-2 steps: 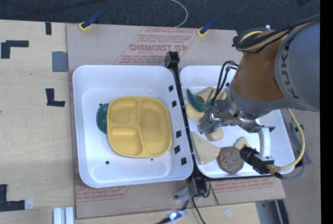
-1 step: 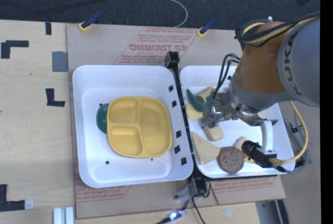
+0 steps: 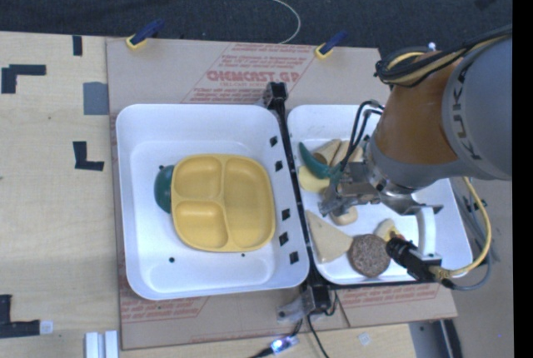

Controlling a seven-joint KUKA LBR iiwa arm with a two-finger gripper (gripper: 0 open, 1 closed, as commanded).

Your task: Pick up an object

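Seen from above at a slant: two shallow white bins sit side by side on a cardboard sheet. One grey robot arm (image 3: 433,123) with an orange band reaches in from the right and covers much of the right bin (image 3: 454,269). Its pincer (image 3: 340,200) points down into that bin, near the divider between the bins. Whether the pincer is spread or pressed together cannot be told; nothing is clearly seen pinched in it.

Several small objects lie close around the pincer. Just above it and slightly left is one yellow piece with a dark teal curved part (image 3: 313,165), beside one pale beige piece (image 3: 336,150). Directly below the pincer lies one flat cream wedge (image 3: 326,238), roughly triangular. Below and to the right is one round brown disc (image 3: 369,256) with a speckled, rough-looking top, touching or just beside the wedge. One small cream lump (image 3: 386,227) sits just above the disc.

Well to the left of the pincer, the left bin (image 3: 133,181) holds one yellow plate (image 3: 223,202) with three compartments. One dark teal object (image 3: 163,188) peeks out from under the plate's left edge.
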